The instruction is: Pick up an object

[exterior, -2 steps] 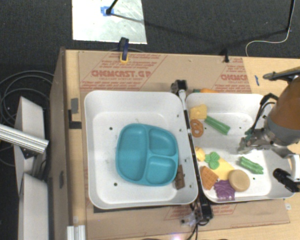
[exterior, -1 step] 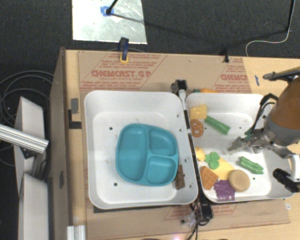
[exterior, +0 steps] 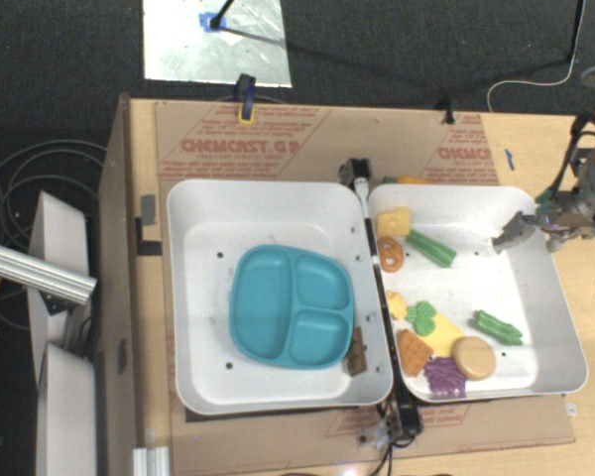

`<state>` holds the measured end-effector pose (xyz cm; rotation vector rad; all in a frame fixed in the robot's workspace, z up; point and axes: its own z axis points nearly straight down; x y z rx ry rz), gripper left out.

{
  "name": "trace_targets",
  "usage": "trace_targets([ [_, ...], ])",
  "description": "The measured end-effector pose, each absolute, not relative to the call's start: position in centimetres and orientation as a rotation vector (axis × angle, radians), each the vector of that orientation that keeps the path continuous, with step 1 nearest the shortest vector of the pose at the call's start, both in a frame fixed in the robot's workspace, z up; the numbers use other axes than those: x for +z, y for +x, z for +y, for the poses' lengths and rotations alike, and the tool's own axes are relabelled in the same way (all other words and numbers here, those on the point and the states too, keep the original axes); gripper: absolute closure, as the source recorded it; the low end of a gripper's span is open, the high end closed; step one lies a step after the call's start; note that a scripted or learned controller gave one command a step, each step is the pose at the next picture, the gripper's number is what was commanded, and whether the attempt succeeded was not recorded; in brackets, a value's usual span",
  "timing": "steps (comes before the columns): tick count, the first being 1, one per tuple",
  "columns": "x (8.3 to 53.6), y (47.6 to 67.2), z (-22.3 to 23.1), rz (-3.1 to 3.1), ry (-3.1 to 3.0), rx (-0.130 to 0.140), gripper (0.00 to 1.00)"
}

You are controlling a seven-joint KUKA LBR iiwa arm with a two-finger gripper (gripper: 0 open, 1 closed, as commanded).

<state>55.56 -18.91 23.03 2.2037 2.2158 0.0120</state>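
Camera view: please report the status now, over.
Gripper over right bin's far right side, holding nothing seen. Toy foods lie along its left and near side. Blue plate in left bin.

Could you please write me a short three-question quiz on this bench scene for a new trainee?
1. True or false: the blue divided plate lies in the right bin.
2. Which toy lies nearest the pincer? A) purple grapes B) long green vegetable C) pretzel
3. Fill in: a small brown piece lies in the left bin beside the plate's ____ edge.

Key: 1 false, it lies in the left bin. 2 B. 3 right.
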Motion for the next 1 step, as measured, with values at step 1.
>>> trace_targets([
  [1,13.89,51.62,-14.06,2.233,2.222,-0.004,0.00],
])
